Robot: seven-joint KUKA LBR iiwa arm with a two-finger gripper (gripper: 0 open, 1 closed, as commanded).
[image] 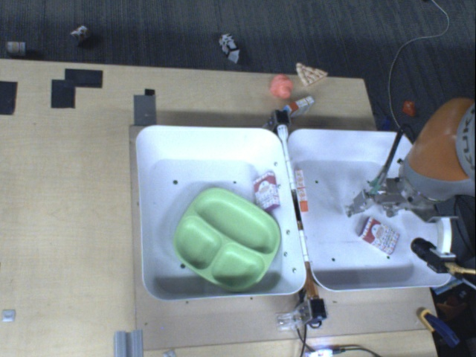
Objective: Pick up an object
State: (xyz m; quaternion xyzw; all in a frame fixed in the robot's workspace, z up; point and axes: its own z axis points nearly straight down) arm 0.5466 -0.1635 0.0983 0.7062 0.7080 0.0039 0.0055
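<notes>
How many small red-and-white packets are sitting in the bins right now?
2. One red-and-white packet lies in the left bin, by the upper right rim of the green divided plate. The other lies in the right bin, just below the gripper. The plate may hide more.

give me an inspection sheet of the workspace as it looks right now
surface: wooden bench bearing two white bins side by side, left bin and right bin
job's things: green divided tray and small red-white packet in left bin; red-white packet in right bin
clutter: pink ball and wedge-shaped piece on bench behind the bins
grippers: gripper low over right bin, beside the packet, nothing seen held
cables: black cable on the floor, upper right
surroundings: dark carpet with small scattered bits
</notes>
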